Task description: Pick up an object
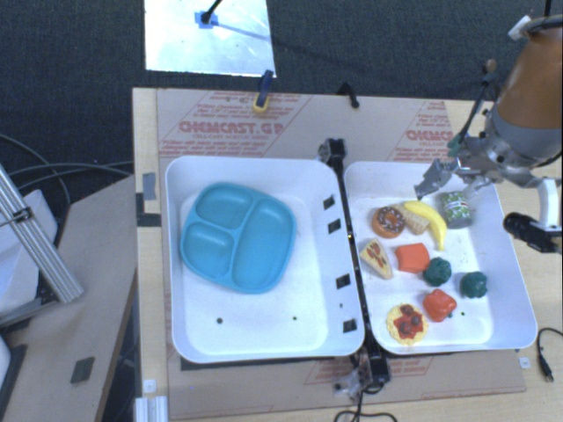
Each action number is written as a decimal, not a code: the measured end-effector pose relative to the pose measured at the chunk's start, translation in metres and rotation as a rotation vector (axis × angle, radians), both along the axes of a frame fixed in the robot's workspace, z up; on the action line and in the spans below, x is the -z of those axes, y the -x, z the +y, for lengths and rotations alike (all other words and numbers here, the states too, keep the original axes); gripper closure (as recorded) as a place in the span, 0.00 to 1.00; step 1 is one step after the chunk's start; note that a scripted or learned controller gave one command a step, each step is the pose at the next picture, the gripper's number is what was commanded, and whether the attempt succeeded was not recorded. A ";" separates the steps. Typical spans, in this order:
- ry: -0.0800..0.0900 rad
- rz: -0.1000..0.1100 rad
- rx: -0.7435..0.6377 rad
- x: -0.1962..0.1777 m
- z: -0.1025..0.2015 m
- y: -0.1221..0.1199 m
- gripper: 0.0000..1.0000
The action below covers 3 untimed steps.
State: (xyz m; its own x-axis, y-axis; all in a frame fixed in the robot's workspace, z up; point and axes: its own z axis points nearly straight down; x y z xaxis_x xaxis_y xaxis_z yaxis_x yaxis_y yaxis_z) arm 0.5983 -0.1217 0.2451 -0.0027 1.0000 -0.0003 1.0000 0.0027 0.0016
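Note:
My gripper [455,183] hangs over the back of the right bin [510,323], its fingers spread open with nothing between them. Just below it lies a green-and-white speckled object [456,207], apart from the fingertips. Toy food fills the bin: a yellow banana [428,218], a donut [387,221], a pizza slice [376,259], an orange-red block [412,258], two dark green pieces [437,272] [473,283], a red pepper [440,305] and a small round pizza [407,323].
The left bin [202,341] holds a blue divided plate [237,236]. A black-clipped divider [347,253] runs between the bins. The arm's orange band [532,77] rises at the right. A yellow-handled tool [262,102] lies behind the bins.

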 end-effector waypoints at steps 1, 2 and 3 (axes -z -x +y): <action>-0.001 0.015 0.007 0.127 -0.044 0.054 0.00; -0.002 0.005 0.004 0.162 -0.032 0.114 0.00; 0.002 -0.004 0.002 0.150 -0.033 0.110 1.00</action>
State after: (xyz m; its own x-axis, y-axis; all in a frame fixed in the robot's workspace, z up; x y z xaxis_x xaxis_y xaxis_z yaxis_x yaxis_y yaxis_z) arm 0.4881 -0.1546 0.0955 -0.0008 1.0000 -0.0023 1.0000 0.0008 0.0058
